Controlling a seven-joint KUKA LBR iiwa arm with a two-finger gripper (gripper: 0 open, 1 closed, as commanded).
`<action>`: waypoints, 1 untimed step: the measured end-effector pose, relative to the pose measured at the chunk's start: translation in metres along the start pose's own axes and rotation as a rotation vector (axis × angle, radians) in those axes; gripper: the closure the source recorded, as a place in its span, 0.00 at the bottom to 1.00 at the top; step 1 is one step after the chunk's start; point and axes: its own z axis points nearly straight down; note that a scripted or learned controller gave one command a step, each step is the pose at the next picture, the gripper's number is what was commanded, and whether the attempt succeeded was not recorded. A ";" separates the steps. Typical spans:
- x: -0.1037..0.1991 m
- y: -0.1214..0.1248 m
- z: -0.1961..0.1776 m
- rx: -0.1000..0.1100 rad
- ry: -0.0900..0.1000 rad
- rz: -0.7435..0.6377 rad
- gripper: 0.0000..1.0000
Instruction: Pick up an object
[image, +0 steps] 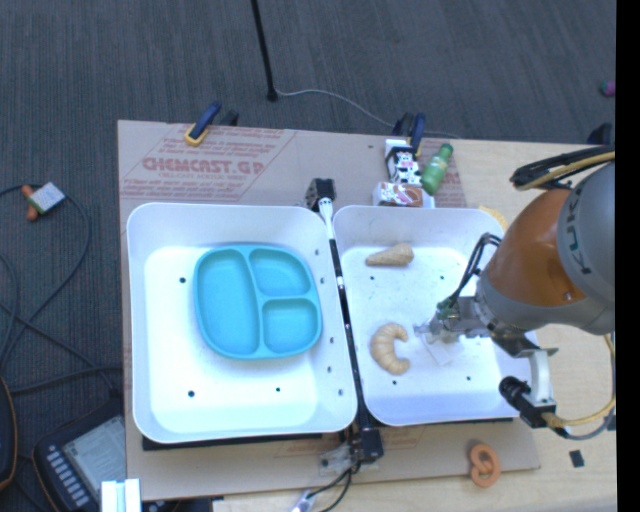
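Two white bins sit side by side: the left bin (160, 330) and the right bin (420, 400). One blue divided plate (257, 302) with three compartments lies in the left bin. Two pastries lie in the right bin: a straight one (390, 257) near its far edge and a curved croissant (390, 347) towards its near-left part. One small orange ring (484, 464) lies on the bench by its near edge. One green bottle (436, 168) stands beyond the right bin's far edge.

You get even, bright light from overhead; the white bins (240, 330) come out nearly washed out, with faint glare on their floors. Shadows are soft and short, darkest under the arm (545, 265) right of the bins. Focus is slightly soft everywhere, and the carpet beyond the bins looks grainy
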 end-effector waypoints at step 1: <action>-0.023 0.045 -0.026 0.055 0.034 -0.011 1.00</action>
